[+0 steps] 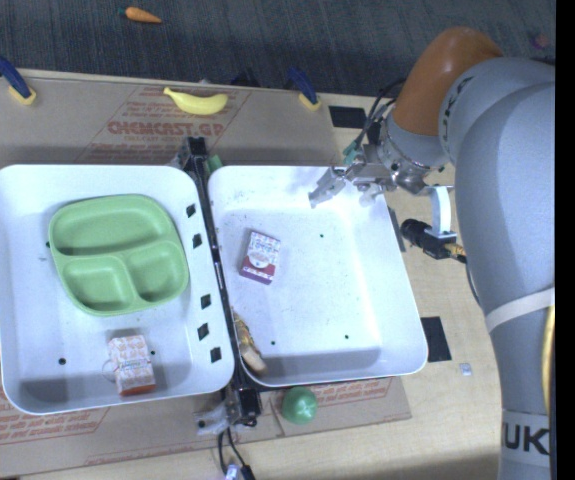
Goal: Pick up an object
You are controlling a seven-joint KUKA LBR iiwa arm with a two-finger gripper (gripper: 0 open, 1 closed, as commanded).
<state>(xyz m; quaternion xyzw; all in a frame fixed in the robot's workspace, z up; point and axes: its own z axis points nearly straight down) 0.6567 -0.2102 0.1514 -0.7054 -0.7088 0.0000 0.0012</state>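
White plastic walls frame the left bin (7, 268), where a green tray (117, 253) with three compartments takes up the upper half and a small packet (130, 364) lies below it, near the front wall and apart from the tray. Both sit well apart from the arm, so a reach this far means crossing the black divider (207, 258) between the bins, and a low sweep could clip it. Further right, in the right bin (367, 298), a red-and-white carton (261, 256) lies flat on the floor, left of centre; this looks like the nearest candidate for the pick. It lies low, so fingers that come down too shallow would likely close on air, and fingers that come down off-centre could nudge it toward the divider. A tan object (249, 350) rests at the front left corner, pressed close to the wall, where there seems little room to straddle it. Right again, the gripper (352, 180) hangs over the bin's back edge, well apart from the carton; whether its fingers are spread or closed I cannot tell, and nothing is seen between them. Its starting place near the rim is a risk too: a straight descent from here would probably meet the wall, not an object.
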